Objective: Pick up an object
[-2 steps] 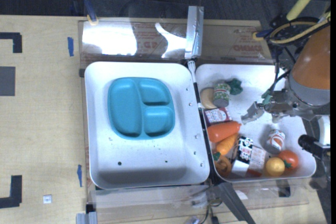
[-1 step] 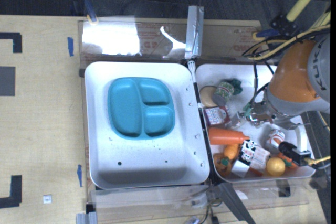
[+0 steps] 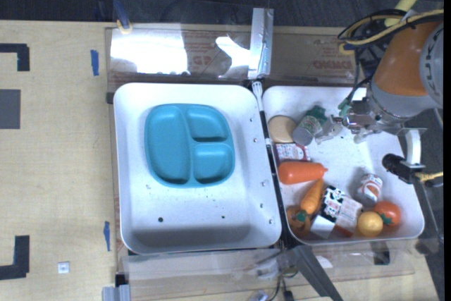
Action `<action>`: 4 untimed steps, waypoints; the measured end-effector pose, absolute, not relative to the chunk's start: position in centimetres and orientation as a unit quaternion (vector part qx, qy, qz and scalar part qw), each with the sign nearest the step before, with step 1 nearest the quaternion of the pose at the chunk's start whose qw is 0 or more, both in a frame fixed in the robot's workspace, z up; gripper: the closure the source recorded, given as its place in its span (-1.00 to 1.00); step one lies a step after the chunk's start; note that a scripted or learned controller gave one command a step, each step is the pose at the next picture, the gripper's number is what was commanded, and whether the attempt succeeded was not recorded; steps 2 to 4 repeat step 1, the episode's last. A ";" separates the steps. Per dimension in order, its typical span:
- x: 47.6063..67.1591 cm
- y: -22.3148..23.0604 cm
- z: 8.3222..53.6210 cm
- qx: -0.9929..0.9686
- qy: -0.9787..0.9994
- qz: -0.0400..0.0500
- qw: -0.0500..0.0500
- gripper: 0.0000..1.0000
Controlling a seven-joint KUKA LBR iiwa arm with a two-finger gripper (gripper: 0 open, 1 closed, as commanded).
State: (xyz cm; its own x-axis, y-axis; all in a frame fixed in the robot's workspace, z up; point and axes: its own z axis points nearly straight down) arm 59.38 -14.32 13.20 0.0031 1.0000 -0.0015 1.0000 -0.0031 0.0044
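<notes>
The gripper (image 3: 337, 125) is positioned over the right bin (image 3: 416, 222), just beside a tilted can (image 3: 307, 129). Jaw state cannot be told. Approach is judged in hand; alignment over the can and closure are required next.

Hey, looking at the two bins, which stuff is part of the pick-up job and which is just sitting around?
Part of the job:
- gripper, over the right bin
- grey can beside it
- orange carrot
- black-and-white carton
- yellow lemon
- small can

Just lying about:
- blue divided plate in the left bin
- clear plastic sheet behind the bins
</notes>
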 end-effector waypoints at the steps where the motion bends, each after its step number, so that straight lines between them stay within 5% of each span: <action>1: 52.9 -7.7 18.6 0.657 0.754 0.001 0.000 -1.00; 4: 52.9 -7.7 18.6 0.657 0.754 0.001 0.000 -1.00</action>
